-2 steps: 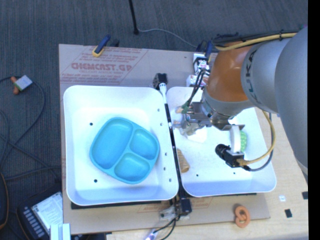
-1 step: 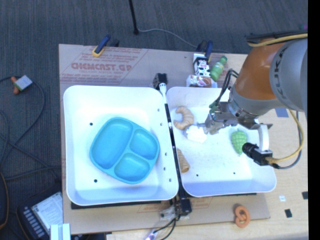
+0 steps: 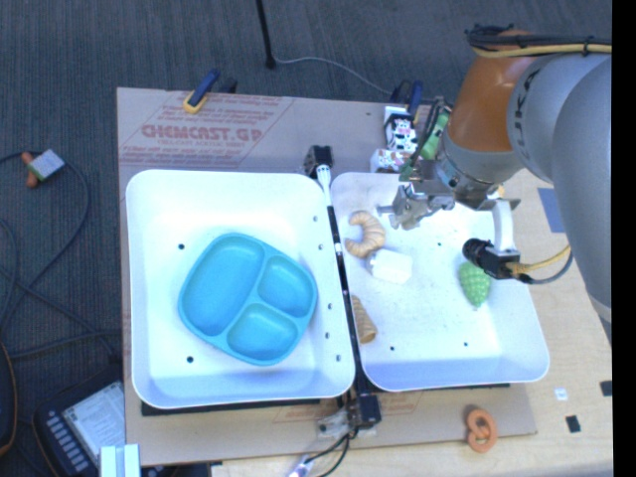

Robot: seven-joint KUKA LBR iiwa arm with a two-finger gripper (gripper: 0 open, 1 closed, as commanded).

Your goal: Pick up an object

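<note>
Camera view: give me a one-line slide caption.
KUKA arm's hand hovers over the right bin near a croissant, white block and green toy; blue tray lies in the left bin.

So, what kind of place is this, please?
Probably a robotics lab bench, not a home: two white bins sit on a cardboard sheet, a grey and orange arm reaches in, and loose cables lie on dark carpet.

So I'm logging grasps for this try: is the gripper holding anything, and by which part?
Nothing is held. The gripper hangs over the right bin beside the croissant, with nothing between its fingers.
</note>
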